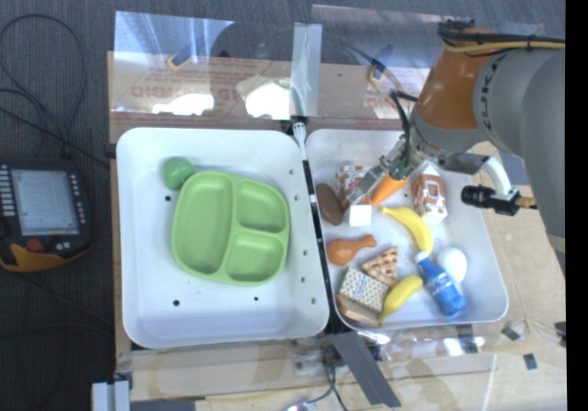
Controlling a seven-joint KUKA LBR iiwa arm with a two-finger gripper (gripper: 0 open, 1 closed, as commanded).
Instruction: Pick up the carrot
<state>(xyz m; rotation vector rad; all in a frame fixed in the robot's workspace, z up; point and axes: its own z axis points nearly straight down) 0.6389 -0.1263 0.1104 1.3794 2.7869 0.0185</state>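
I am seeing the hand (386, 177) reaching down into the right bin (491, 294), its fingers closing around the orange carrot (390, 188). The carrot is lying just above a banana (411, 225), beside a white cube (359, 214).

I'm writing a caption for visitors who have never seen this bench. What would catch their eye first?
Probably the green divided tray lying in the left bin, with a green ball at its upper left corner. Next, the right bin crowded with toy food, where the gripper reaches down at the orange carrot.
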